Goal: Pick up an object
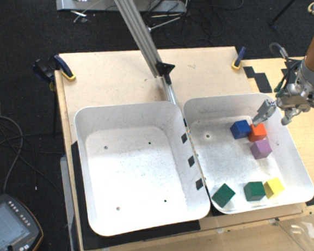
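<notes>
Orange block [258, 132] sits squarely upright, no long axis, beneath the spread, empty-fingered end effector [276, 112].

Blue block [240, 129], orange block [258, 132], purple block [261, 148], yellow block [274, 187], speckled white bins [91, 128].

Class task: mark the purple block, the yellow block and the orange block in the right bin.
purple block [261, 148], camera view, top face.
yellow block [273, 187], camera view, top face.
orange block [258, 131], camera view, top face.
</notes>
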Controlling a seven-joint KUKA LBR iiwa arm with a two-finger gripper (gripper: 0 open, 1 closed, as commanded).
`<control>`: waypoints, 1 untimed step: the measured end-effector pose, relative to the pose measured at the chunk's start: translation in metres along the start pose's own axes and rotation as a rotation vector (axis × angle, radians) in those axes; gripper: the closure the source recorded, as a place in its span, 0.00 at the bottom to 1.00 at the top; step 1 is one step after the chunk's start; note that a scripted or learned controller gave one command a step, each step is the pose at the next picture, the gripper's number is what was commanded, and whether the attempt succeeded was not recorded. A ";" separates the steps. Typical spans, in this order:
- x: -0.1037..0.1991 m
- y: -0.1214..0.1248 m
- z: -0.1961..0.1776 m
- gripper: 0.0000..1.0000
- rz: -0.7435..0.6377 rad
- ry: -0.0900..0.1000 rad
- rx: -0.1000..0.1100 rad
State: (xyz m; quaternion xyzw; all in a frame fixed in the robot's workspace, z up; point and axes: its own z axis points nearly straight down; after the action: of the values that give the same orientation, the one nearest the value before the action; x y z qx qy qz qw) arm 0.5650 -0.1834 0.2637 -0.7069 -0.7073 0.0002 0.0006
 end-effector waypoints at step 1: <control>-0.026 0.017 0.135 0.00 0.001 -0.011 -0.019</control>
State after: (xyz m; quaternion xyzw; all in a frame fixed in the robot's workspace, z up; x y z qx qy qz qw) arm 0.5817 -0.2093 0.1290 -0.7073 -0.7069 -0.0024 -0.0101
